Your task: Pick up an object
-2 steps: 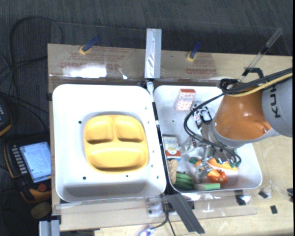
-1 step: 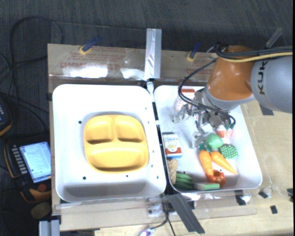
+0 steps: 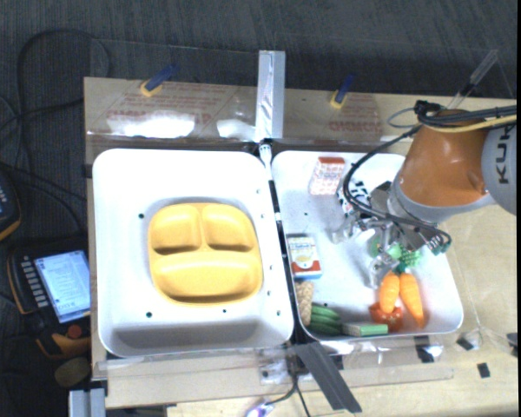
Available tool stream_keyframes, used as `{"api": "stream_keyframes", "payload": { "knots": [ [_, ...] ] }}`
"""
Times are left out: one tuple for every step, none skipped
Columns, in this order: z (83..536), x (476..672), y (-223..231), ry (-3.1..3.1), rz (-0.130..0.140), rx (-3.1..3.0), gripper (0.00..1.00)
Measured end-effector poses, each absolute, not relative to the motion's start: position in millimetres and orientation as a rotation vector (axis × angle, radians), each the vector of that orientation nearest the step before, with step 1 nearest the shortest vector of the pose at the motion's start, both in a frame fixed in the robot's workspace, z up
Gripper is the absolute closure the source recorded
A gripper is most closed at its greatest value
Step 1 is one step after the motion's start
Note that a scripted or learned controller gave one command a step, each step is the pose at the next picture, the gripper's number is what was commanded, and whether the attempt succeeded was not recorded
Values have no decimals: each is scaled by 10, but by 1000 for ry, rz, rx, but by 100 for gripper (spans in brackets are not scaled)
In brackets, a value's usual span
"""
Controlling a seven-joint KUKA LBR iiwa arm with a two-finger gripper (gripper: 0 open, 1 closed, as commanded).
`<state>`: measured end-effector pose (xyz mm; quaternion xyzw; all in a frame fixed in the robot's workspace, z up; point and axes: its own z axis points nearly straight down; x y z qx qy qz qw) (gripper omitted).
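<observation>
My gripper (image 3: 375, 248) hangs low over the middle of the right bin (image 3: 451, 320), under the orange wrist band (image 3: 443, 168). Just below it lie two orange carrots (image 3: 399, 294) with green tops (image 3: 398, 254), the leaves right at the gripper's tip. A small milk carton (image 3: 304, 257) lies by the bin's left wall. A red and white box (image 3: 328, 177) rests at the far end. A green vegetable (image 3: 325, 318), a green block (image 3: 365, 328) and a red piece (image 3: 387, 314) sit along the near edge.
The left bin (image 3: 113, 320) holds a yellow divided plate (image 3: 205, 250). A ridge (image 3: 276, 233) separates the two bins. Black cables (image 3: 358, 189) loop from the arm over the right bin's far part. A tan speckled item (image 3: 304, 298) lies below the carton.
</observation>
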<state>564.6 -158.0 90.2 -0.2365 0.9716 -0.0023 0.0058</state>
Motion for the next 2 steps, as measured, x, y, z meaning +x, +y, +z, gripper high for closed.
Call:
{"api": "stream_keyframes", "payload": {
  "knots": [
    [908, 5185, -1905, 3084, -6, -513, 0],
    [903, 5349, -1685, 3089, -10, -497, 0]
  ]
}}
